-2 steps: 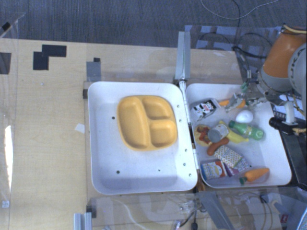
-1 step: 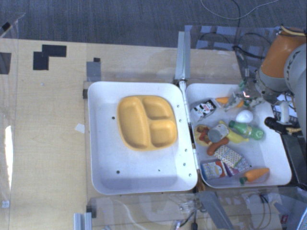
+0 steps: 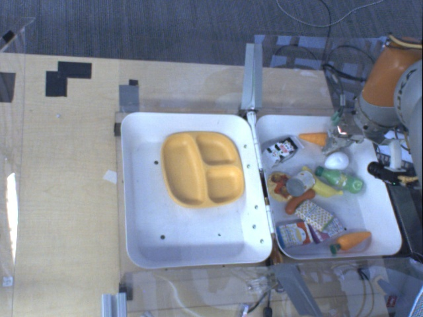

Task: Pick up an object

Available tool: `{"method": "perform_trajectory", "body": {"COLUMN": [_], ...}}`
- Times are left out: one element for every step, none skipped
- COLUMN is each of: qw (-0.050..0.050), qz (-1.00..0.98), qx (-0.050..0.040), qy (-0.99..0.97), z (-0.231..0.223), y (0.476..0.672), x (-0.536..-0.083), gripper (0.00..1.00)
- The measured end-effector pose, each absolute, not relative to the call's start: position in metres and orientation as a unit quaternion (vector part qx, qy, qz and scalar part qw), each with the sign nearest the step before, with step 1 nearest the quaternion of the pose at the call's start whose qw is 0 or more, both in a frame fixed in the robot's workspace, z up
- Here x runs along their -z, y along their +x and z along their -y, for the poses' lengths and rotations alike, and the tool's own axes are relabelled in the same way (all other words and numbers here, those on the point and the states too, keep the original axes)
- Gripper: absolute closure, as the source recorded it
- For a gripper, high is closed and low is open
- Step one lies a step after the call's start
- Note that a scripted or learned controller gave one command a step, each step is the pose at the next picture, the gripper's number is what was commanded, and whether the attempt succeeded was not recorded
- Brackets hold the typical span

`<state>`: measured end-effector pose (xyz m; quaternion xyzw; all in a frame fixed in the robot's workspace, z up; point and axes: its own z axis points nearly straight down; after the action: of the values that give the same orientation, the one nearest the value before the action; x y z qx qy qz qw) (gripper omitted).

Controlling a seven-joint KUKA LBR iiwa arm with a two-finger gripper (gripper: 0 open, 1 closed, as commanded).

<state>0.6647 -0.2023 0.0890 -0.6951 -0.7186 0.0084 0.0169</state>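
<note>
Reaching in from the right, the grey arm (image 3: 396, 91) with its orange band holds its hand (image 3: 342, 132) low over the far part of the right bin (image 3: 390, 233), just above a white egg-shaped object (image 3: 336, 160) and beside an orange carrot-like piece (image 3: 314, 139); whether the hand is open or closed on anything cannot be told from this angle. The right bin also holds a green bottle (image 3: 341, 179), a small black-and-white carton (image 3: 281, 150), a yellow banana-like piece (image 3: 325, 189), a sausage-shaped toy (image 3: 299, 202), a patterned packet (image 3: 316, 214) and another carrot (image 3: 351, 242) near the front wall. The left bin (image 3: 145, 230) carries a yellow divided tray (image 3: 201, 167), lying flat. Both bins sit side by side on the wooden counter (image 3: 59, 197).
</note>
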Motion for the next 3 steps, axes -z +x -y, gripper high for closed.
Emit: {"method": "perform_trajectory", "body": {"qw": [0.017, 0.017, 0.011], "qz": [0.72, 0.72, 0.698], "qx": [-0.009, -0.0085, -0.0103], "qy": [-0.694, -0.694, -0.716], "z": [0.202, 0.202, 0.192], "y": [0.666, 0.666, 0.663], "x": [-0.098, -0.098, -0.084], "gripper": [1.0, 0.0, 0.0]}}
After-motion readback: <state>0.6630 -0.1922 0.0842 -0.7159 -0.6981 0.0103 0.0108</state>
